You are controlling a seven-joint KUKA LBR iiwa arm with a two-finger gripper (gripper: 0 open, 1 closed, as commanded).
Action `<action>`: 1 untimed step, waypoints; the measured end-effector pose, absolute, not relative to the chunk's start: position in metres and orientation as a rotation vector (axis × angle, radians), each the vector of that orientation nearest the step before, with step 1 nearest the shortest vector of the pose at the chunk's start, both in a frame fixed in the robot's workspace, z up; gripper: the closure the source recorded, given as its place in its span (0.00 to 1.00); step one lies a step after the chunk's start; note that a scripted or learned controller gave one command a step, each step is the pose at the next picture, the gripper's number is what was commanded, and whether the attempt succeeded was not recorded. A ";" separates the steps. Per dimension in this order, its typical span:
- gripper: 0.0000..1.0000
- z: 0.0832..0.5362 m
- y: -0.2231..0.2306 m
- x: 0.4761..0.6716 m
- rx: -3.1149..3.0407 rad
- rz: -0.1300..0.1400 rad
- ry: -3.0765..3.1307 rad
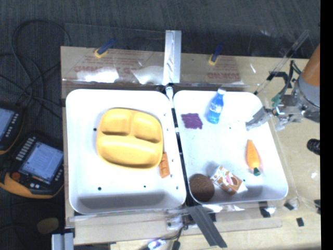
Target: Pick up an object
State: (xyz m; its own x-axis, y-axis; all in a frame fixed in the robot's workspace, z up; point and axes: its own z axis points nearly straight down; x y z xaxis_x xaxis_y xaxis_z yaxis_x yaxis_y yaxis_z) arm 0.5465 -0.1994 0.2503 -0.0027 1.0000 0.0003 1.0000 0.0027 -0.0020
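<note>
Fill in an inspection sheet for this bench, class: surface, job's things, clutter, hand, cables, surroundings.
Surface: left bin and right bin, side by side.
Job's things: blue bottle, purple patch, carrot, brown ball, small carton in right bin; yellow tray and orange piece in left.
Clutter: nothing seen.
Hand: hand at right bin's far right edge, holding nothing.
Cables: black cables on floor.
Surroundings: pendant at left.

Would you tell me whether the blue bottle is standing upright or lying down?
Lying down: the blue bottle rests flat on the right bin's floor.
</note>
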 end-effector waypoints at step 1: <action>0.00 0.097 -0.210 0.533 -2.232 -0.012 -2.206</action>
